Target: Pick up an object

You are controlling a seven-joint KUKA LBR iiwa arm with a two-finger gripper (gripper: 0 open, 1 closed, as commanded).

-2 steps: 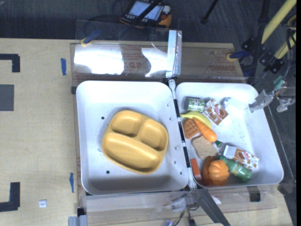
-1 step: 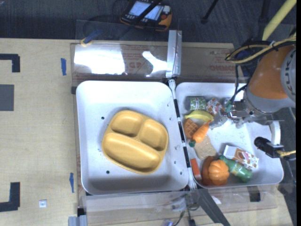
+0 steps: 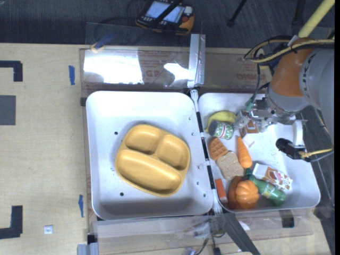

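The right bin [image 3: 305, 166] holds a cluster of toy foods. A yellow banana [image 3: 222, 116] lies by a green can [image 3: 221, 129]. Below them are a croissant-like pastry [image 3: 217, 147], a bread slice [image 3: 230, 166], an orange carrot [image 3: 243, 152], a pumpkin [image 3: 244, 193], a green vegetable [image 3: 270, 193] and a small juice carton [image 3: 273, 176]. My gripper [image 3: 251, 120] hangs low over the bin's upper part, just right of the banana and can and above the carrot's tip. The wrist hides what lies under it.
The left bin [image 3: 103, 142] holds a yellow divided plate [image 3: 153, 158]. A raised wall [image 3: 204, 142] separates the two bins. The grey arm with its orange band [image 3: 289, 78] enters from the upper right. A clear sheet [image 3: 138, 65] lies behind the bins.
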